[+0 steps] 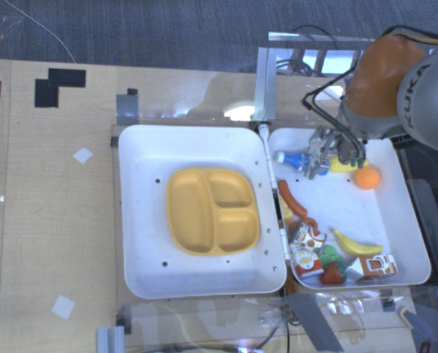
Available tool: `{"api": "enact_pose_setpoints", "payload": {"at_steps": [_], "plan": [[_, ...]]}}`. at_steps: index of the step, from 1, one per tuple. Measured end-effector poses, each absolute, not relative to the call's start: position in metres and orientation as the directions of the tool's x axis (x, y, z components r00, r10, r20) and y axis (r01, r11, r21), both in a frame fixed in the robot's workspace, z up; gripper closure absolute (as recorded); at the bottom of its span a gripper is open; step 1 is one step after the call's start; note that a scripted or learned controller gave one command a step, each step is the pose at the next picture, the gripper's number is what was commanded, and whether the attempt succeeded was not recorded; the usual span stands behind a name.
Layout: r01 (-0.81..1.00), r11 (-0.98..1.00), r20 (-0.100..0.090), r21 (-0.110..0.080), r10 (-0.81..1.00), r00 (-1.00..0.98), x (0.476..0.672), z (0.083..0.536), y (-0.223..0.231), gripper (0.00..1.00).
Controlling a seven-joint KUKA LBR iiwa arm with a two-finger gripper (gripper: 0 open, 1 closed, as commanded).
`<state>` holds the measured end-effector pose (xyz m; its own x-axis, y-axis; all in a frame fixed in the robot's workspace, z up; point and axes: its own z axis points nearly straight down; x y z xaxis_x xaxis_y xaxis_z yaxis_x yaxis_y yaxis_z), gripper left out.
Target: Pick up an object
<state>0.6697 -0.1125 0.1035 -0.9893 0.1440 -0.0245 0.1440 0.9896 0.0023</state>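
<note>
My gripper (323,155) hangs low over the back of the right bin (403,197), below the arm's orange band. Right at its left side lies a small blue bottle-like object (294,159), touching or nearly touching the gripper. A yellow object (344,168) peeks out from behind the gripper on its right. An orange ball (367,177) rests a little further right. I see nothing clearly held.
The right bin also holds a red sausage (292,199), a banana (357,245), a printed carton (305,245), a strawberry (334,273), a green item (329,256) and a brown packet (377,267). A yellow divided plate (212,210) lies in the left bin (142,197).
</note>
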Motion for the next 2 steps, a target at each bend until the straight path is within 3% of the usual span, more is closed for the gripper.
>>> {"api": "enact_pose_setpoints", "payload": {"at_steps": [1, 2], "plan": [[0.543, 0.840, -0.013, 0.009, 0.543, -0.839, 0.662, 0.191, -0.069, 1.00], [0.961, 0.275, -0.001, 0.006, 0.961, -0.275, 0.655, 0.186, -0.032, 1.00]]}}
